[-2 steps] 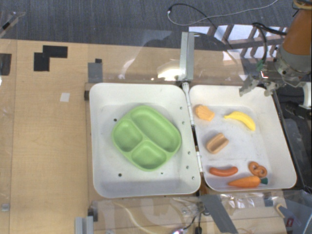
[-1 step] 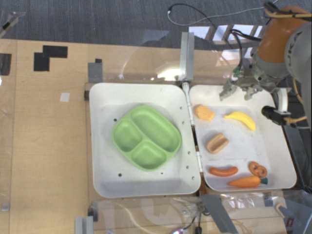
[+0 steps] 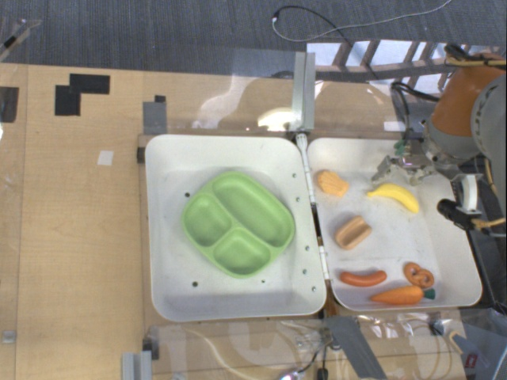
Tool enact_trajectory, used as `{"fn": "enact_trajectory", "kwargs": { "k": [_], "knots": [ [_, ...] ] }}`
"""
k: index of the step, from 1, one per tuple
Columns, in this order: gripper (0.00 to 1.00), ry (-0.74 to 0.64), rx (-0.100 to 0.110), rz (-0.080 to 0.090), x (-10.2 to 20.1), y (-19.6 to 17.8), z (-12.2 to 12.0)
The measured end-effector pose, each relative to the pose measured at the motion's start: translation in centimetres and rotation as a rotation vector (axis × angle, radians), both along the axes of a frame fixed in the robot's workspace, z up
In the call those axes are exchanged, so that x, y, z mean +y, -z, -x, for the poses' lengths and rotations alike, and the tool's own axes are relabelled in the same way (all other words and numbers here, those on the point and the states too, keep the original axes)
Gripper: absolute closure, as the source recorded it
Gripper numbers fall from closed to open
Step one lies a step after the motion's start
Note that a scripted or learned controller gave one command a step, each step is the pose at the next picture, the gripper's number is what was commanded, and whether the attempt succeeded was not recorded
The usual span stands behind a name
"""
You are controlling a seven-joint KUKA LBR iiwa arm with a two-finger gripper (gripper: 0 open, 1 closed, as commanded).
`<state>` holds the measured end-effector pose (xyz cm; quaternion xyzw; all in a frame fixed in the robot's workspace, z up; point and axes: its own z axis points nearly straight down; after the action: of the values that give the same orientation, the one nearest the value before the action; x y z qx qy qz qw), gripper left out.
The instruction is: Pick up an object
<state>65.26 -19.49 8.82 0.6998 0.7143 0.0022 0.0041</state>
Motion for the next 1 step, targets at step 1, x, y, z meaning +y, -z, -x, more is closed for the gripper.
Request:
{"fn": "enact_trajectory", "kwargs": {
  "k": [1],
  "knots": [
    [0.00,0.262,0.002,-0.010,-0.57,0.03,3.85]
  ]
}}
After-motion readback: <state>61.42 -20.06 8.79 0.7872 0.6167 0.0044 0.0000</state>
